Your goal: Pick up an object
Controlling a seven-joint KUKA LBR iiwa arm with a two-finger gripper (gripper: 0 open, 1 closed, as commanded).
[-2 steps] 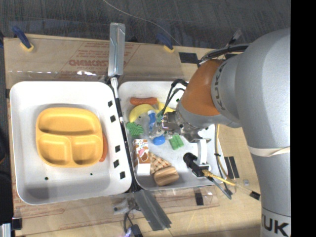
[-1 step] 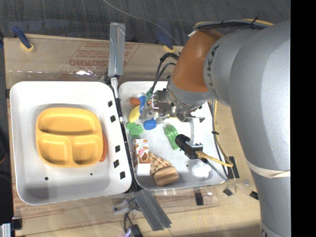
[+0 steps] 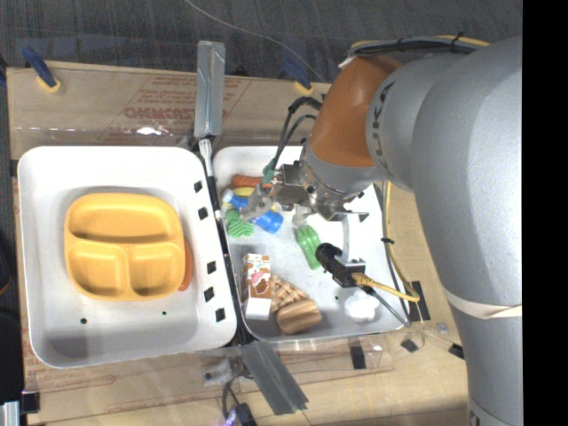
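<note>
Hanging low in the right bin (image 3: 382,322), the gripper (image 3: 266,204) was seen just above the blue toy (image 3: 269,222). Its grip could not be told. A slow, straight drop was needed.

The arm (image 3: 417,140) is covering the right bin's (image 3: 257,327) far right corner and is running off the frame's right edge. The gripper's (image 3: 271,198) fingertips are blurring into cluttered toys; their spacing is unreadable.
</note>
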